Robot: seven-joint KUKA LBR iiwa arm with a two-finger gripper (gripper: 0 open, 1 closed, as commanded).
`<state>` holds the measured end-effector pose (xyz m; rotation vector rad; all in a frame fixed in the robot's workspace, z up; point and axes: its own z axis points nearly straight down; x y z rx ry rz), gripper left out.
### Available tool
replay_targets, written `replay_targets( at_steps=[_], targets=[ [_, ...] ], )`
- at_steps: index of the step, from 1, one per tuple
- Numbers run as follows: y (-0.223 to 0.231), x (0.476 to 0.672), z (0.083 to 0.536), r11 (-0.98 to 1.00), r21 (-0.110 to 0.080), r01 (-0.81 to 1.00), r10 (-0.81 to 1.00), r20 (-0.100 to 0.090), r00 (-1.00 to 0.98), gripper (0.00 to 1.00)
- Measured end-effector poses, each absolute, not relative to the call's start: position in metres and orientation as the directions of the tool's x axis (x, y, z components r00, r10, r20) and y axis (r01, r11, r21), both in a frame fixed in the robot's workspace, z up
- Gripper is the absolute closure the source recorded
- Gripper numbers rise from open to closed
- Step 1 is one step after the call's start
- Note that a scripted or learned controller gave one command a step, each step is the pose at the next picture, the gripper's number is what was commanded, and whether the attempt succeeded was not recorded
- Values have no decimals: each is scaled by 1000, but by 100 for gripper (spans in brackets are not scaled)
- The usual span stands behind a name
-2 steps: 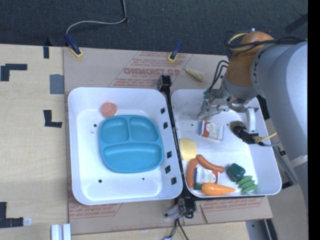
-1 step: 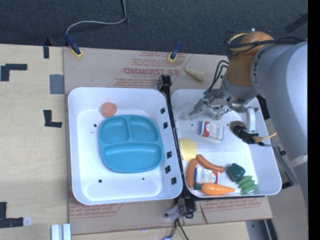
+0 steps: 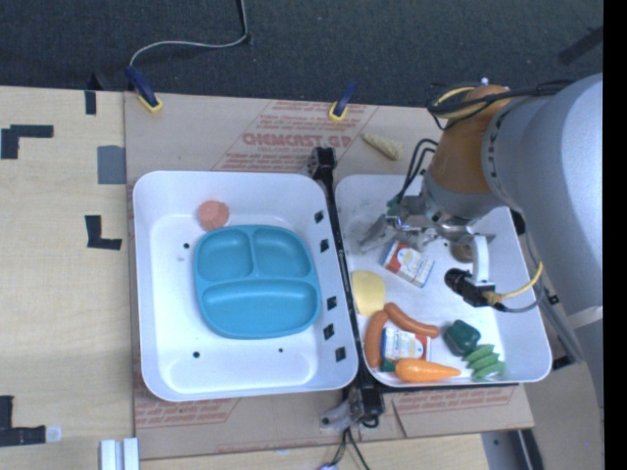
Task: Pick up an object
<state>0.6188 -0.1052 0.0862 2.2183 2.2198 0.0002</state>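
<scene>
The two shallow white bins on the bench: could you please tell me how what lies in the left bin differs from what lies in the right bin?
The left white bin holds two things: a blue divided plate and a round pinkish disc beside it. The right white bin holds many small toy foods, among them an orange carrot, a sausage and a pale yellow piece. The gripper is over the right bin, not the left. Both bins are shallow, white and rounded.

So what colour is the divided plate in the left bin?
Light blue; the divided plate shows clearly in the camera view.
</scene>
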Motion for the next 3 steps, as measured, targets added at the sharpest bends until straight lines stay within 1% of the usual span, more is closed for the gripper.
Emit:
replay_targets(
  at_steps=[1,2,3],
  targets=[
    [-106,619,96,0,3,1000,1000,-4,0,100],
    [-106,619,96,0,3,1000,1000,-3,0,0],
    [-99,586,87,0,5,1000,1000,-2,0,0]
  ],
)
